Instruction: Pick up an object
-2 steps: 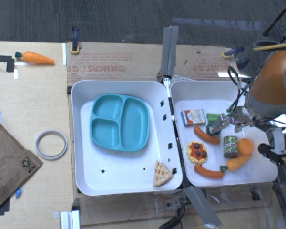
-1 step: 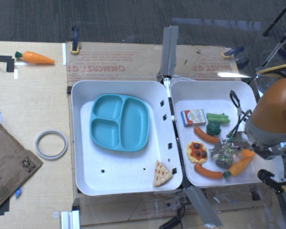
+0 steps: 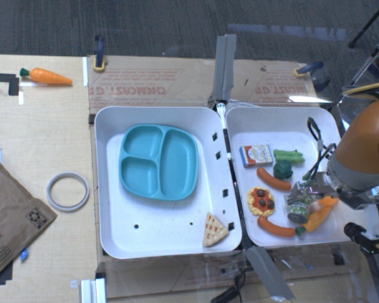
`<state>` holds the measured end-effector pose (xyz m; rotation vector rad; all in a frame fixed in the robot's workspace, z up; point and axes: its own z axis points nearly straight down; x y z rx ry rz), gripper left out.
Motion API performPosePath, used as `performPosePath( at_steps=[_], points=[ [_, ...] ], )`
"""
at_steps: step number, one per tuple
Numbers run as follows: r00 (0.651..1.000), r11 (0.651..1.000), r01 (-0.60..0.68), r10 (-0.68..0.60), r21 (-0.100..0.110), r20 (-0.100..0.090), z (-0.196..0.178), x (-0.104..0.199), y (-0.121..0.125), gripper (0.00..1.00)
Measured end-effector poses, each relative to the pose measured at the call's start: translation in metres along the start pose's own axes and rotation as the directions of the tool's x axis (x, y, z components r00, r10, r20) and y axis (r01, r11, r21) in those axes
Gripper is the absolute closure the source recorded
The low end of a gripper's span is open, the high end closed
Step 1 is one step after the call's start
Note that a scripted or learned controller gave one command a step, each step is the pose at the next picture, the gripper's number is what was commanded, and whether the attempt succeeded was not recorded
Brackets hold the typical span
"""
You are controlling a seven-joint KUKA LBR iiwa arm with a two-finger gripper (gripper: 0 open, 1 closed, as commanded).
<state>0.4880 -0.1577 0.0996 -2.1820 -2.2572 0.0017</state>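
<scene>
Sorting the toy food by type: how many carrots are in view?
2: one carrot lies on the bench left of the bins; another lies in the right bin beside the gripper. The arm may hide more.

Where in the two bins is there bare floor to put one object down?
Left bin: bare floor in front of the blue plate, left of the pizza slice. Right bin: only its far strip; toys crowd around the gripper.

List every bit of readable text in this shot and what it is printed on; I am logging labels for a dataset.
"CHEMCAST GP", upside down, red, repeated on the brown sheet behind the bins.
"BOX", partly cut off, on the cardboard box at the left edge.
Print on the small red and white carton in the right bin: too small to read.
</scene>
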Motion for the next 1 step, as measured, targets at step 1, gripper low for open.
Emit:
performPosePath(
  at_steps=[1],
  points=[
    [0.997, 0.997, 0.072, -0.072, -0.001, 0.002, -0.0915, 0.0935, 0.0364, 1.0]
  ],
)
